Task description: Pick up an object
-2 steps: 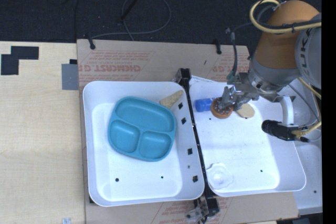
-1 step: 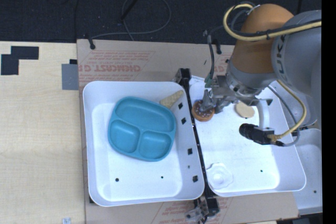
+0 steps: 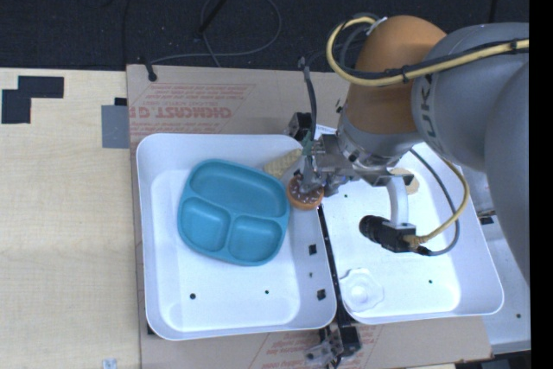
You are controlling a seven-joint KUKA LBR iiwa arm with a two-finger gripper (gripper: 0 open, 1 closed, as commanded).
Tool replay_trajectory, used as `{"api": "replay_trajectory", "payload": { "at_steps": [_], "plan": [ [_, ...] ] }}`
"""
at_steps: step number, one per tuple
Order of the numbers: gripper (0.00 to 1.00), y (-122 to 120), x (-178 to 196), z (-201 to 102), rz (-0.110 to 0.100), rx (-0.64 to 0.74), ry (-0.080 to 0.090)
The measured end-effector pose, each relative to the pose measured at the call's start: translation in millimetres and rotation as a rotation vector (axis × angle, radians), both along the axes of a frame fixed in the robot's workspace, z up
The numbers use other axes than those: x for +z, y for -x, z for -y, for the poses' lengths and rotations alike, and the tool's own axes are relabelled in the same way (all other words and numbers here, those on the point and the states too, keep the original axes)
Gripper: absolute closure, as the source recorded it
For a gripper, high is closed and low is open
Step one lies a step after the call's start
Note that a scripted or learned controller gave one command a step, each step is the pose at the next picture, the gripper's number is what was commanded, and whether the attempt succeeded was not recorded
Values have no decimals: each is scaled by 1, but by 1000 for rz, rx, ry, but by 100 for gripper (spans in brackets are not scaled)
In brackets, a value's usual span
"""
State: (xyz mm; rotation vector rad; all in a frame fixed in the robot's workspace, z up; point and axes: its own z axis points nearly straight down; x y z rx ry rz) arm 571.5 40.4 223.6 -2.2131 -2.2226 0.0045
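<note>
Over the shared rim between the two white bins, the end effector [image 3: 308,177] hangs low in the camera view, at the end of the grey arm [image 3: 467,91] with its orange band [image 3: 399,56]. A small round brownish object with an orange edge [image 3: 304,197] sits directly beneath it, touching or nearly touching the tip, right at the inner wall of the left bin [image 3: 164,186]. Whether that object is pinched or merely lies under the tool cannot be told; the wrist hardware and cables crowd the spot, and whether the tool is spread or pressed together cannot be told either.

Just to the end effector's left, and slightly lower in the picture, lies a blue divided plate [image 3: 232,212], flat on the floor of the left bin. A pale wedge-shaped piece [image 3: 283,162] lies just beside the tool on its left, between it and the plate's upper edge. On the other side, the right bin [image 3: 467,289] carries a black cable connector [image 3: 384,232] hanging off the arm, and a clear lid-like item [image 3: 359,289] lies well below it.

The step in hand appears to be the grasp itself, at the bottom of a reach. The next move likely calls for a firm hold on the round object and then a straight lift, clear of the bin wall and the plate's rim.
</note>
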Motion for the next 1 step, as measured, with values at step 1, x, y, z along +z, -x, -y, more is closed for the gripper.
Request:
{"api": "replay_trajectory", "payload": {
  "at_steps": [1],
  "plan": [
    [100, -1, -6, -45, 1, -1, 1]
  ]
}}
